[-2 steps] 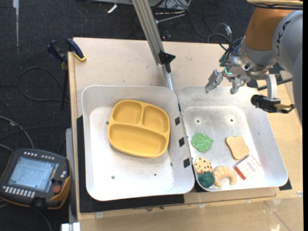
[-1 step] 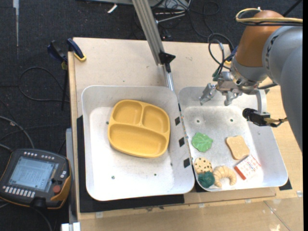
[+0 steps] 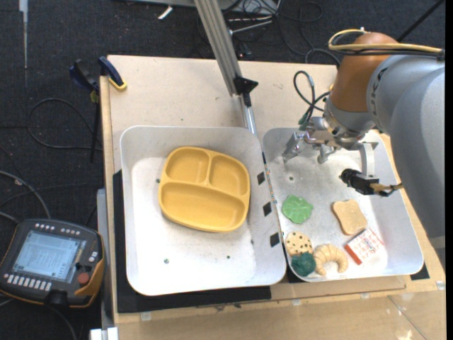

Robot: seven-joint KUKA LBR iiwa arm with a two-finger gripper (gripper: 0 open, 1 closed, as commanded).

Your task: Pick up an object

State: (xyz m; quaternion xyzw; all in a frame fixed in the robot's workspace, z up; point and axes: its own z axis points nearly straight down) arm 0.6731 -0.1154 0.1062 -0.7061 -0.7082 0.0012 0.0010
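My gripper [image 3: 306, 152] hangs over the far end of the right bin [image 3: 396, 190], fingers spread open with nothing between them. Nearer the front of that bin lie a flat green piece [image 3: 297, 209], a slice of toast [image 3: 350, 217], a speckled cookie [image 3: 298, 244], a dark green lump [image 3: 304, 264], a croissant [image 3: 330, 258] and a red-and-white packet [image 3: 365, 247]. The green piece is the closest to the gripper, a short way in front of it. A yellow divided plate [image 3: 205, 188] rests in the left bin [image 3: 141, 261].
A black part on a cable [image 3: 361, 181] hangs beside the gripper over the right bin. A slanted metal pole [image 3: 221, 41] ends at the bins' far edge. A teach pendant [image 3: 49, 257] lies on the floor at the lower left.
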